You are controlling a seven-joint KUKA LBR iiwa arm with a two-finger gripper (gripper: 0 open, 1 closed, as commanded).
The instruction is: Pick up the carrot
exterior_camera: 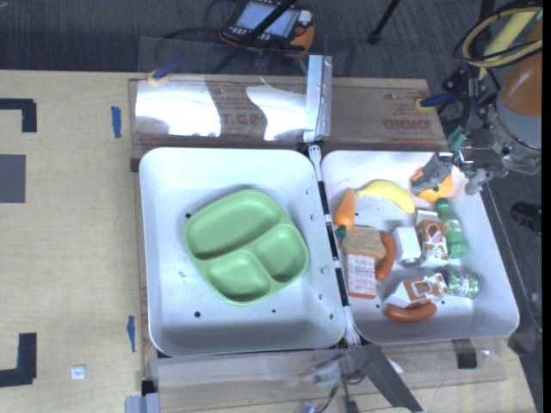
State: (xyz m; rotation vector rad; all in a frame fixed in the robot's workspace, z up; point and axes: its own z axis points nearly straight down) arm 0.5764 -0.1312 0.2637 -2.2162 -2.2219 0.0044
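The carrot (344,207) is a short orange cone lying against the left wall of the right bin (499,317), next to the divider. My gripper (463,169) hangs over the far right corner of that bin, well to the right of the carrot and apart from it. A small orange and yellow toy (430,179) lies just left of the gripper; whether the two touch is unclear.
A yellow banana (389,194), a bread slice (365,243), two sausages (411,311), small cartons (430,239) and green bottles (453,231) crowd the right bin. The left bin (164,188) holds a green divided plate (246,244).
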